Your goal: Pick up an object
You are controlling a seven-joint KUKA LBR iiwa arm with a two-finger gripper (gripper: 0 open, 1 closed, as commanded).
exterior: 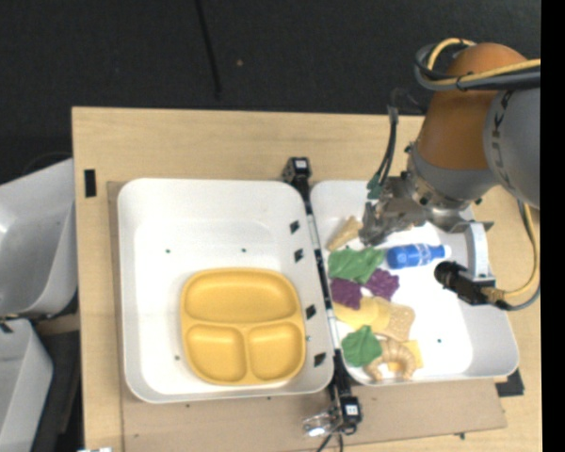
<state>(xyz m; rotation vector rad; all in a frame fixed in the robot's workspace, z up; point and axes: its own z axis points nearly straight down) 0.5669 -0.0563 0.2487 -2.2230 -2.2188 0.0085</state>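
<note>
My gripper (377, 226) hangs low over the back left part of the right bin (490, 347), just above and beside a green leafy toy (355, 264) and a tan wedge (344, 234). A blue bottle with a white cap (414, 254) lies just right of the gripper. Below these lie purple grape toys (347, 294), a second purple piece (384, 283), a yellow piece (361, 314), a tan cracker-like block (397, 321), another green piece (361, 347) and a pale ring-shaped toy (395, 361). Nothing shows between the fingers.
The left bin (169, 215) holds a yellow three-compartment tray (242, 326). A black divider with clips (313, 252) runs between the bins. A black cable fitting (457, 282) sits over the right bin's right side. The wooden bench (217, 139) borders both bins.
</note>
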